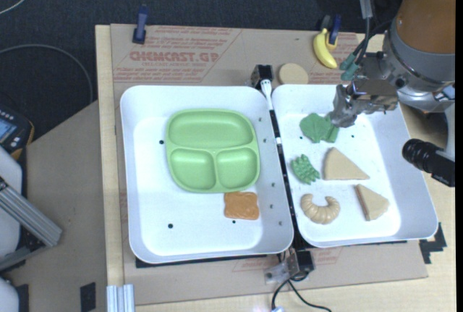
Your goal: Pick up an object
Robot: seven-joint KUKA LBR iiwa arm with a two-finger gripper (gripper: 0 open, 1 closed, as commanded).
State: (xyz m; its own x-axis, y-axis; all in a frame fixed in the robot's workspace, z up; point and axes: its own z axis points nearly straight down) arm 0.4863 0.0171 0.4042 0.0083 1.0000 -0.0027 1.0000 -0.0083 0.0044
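The right bin (pixel 405 158) holds several toy foods: a dark green leafy piece (pixel 317 128) at its upper left, a smaller green piece (pixel 305 169), a tan wedge (pixel 343 166), a smaller tan wedge (pixel 371 202) and a curled croissant (pixel 320 208). My gripper (pixel 342 117) hangs low over the upper part of the right bin, right beside the dark green leafy piece and touching or nearly touching its right edge. The wrist hides the fingers.
The left bin (pixel 141 180) holds a green divided plate (pixel 213 150) and an orange-brown toast piece (pixel 241 206). Behind the bins lie a yellow banana (pixel 325 50) and a tan disc (pixel 294 74). A black camera (pixel 428 156) juts over the right bin's right rim.
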